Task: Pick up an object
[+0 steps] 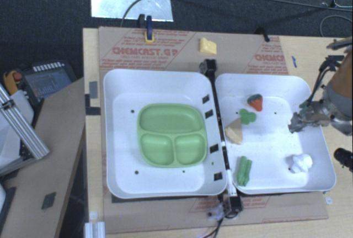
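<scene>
Gripper [296, 123] at right edge of right bin [276, 90]; finger state: cannot tell. Nothing seen held. Nearest candidate: white object [300, 163], right front corner. Advise: centre above it, descend vertical, keep off bin wall, verify hold before lifting.

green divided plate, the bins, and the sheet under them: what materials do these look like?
Green divided plate: likely moulded plastic, matte to satin; uniform colour, rounded compartment walls, soft highlights.
Left bin and right bin: probably thin formed plastic, smooth semi-gloss white; rounded corners, faint sheen.
Sheet beneath: looks like cardboard; flat tan surface with red print, though printed protective paper over another board is possible.
</scene>
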Action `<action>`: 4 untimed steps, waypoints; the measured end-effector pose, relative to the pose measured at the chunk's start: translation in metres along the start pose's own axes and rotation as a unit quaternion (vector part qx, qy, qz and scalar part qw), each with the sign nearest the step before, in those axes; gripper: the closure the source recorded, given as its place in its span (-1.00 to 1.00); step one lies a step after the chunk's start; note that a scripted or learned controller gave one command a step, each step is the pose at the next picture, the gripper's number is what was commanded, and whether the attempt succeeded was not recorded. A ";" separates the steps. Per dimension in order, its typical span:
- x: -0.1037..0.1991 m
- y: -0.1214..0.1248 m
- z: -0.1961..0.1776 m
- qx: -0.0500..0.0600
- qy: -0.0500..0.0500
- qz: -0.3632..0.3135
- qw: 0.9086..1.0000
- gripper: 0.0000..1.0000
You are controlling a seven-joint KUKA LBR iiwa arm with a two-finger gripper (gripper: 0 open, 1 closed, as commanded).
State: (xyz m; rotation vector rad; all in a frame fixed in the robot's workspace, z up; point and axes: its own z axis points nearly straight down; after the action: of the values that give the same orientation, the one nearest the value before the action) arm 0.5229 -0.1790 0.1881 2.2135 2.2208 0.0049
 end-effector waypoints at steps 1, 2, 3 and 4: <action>-0.001 0.002 -0.049 -0.001 0.000 0.000 1.000 1.00; 0.044 0.015 -0.042 0.002 0.002 -0.003 1.000 1.00; 0.108 0.022 -0.042 0.002 0.002 -0.004 1.000 1.00; 0.158 0.030 -0.031 0.003 0.002 -0.003 1.000 1.00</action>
State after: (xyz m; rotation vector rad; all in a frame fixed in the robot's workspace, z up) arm 0.5524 -0.0206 0.2192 2.2113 2.2324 0.0026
